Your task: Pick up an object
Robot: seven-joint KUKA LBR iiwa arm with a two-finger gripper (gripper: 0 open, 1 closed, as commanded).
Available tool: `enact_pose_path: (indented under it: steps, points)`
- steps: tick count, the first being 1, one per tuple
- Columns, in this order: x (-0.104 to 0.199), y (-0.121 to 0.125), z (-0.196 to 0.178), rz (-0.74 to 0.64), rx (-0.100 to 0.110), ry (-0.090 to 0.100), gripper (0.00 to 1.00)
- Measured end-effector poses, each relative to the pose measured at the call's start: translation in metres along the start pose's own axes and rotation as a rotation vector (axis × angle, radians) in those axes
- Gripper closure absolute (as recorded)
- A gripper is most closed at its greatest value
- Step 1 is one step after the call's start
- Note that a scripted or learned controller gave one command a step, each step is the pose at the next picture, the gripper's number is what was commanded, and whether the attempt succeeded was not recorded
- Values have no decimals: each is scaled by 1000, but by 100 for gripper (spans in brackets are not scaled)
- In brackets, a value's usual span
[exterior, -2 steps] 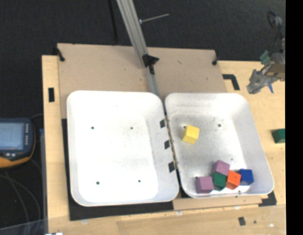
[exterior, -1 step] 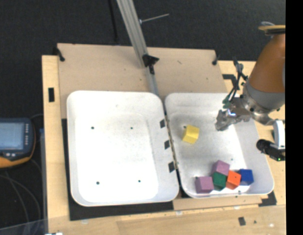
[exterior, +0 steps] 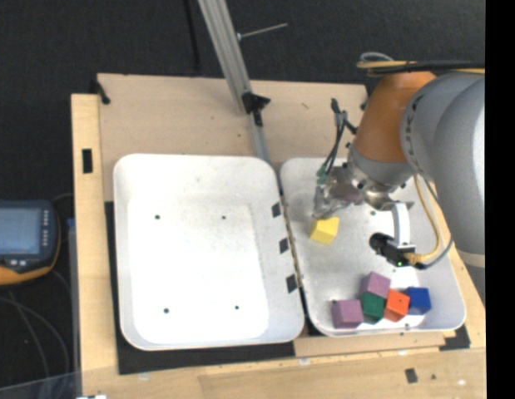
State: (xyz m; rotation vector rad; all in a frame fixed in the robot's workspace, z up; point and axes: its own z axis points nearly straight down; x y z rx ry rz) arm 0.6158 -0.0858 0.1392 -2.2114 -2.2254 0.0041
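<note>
Camera view — arm (exterior: 407,140) bent over right bin (exterior: 311,181), above yellow block (exterior: 324,230)

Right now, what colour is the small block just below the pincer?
Yellow block, seen in the camera view.

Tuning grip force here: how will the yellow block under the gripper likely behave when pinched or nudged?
The yellow block looks like a rigid cube, so probably stiff with flat faces to pinch. It sits tilted, so a nudge may tip it flat rather than roll it. Small size suggests it is light.
</note>
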Motion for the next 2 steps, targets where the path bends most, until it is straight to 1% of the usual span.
enact_pose_path:
  steps: [1,2]
  points:
    - [-3,0,-4,4,-4,-1,0]
    - [83,-9,-61,-3,-10,1,0]
